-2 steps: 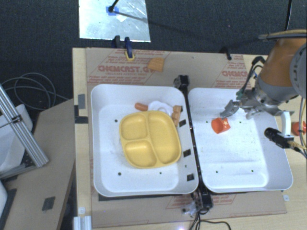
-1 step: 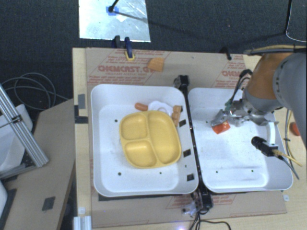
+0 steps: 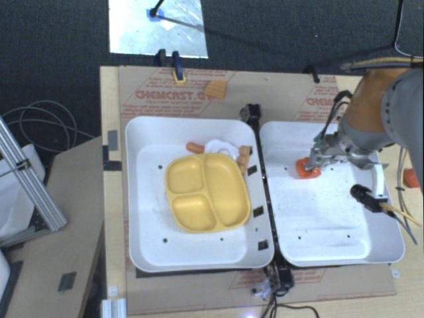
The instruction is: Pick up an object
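White plastic bins sit side by side on the tabletop [image 3: 199,85], the right bin [image 3: 331,244] lying under the grey-and-orange arm [image 3: 381,114]. The gripper [image 3: 318,159] hangs low over that bin's upper part, directly above a small orange object [image 3: 306,169] resting on the floor just to its left; how far the gripper is open cannot be told, nor whether it grips the object. Well to the gripper's left, the left bin [image 3: 146,244] carries a yellow divided tray [image 3: 205,192], with an orange sausage-shaped piece [image 3: 195,148], a white item [image 3: 218,147] and a tan block [image 3: 244,156] just beyond it. Farther back, a tan piece [image 3: 215,88] lies on the tabletop.
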`<state>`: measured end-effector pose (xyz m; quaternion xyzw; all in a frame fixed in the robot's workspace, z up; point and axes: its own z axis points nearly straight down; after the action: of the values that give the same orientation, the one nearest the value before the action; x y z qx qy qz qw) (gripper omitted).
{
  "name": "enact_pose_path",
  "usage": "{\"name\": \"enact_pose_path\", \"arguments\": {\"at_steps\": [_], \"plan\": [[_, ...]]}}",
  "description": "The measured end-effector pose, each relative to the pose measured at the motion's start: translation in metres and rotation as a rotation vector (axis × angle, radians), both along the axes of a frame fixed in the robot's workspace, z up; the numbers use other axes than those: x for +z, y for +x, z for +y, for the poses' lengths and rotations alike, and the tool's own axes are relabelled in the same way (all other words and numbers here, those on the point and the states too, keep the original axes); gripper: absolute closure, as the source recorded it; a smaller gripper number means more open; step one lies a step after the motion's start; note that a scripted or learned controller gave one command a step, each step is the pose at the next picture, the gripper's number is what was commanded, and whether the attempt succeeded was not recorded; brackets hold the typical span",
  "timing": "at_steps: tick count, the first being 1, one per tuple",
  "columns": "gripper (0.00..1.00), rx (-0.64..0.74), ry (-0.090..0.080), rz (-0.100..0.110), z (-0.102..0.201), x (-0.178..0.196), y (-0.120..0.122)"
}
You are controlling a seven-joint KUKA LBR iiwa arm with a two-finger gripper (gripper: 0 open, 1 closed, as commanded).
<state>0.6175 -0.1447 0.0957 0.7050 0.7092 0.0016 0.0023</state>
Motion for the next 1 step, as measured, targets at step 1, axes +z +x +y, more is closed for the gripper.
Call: {"name": "enact_pose_path", "arguments": {"at_steps": [1], "plan": [[0.00,0.000,0.000,0.001,0.0000,-0.0003,-0.0001]]}}
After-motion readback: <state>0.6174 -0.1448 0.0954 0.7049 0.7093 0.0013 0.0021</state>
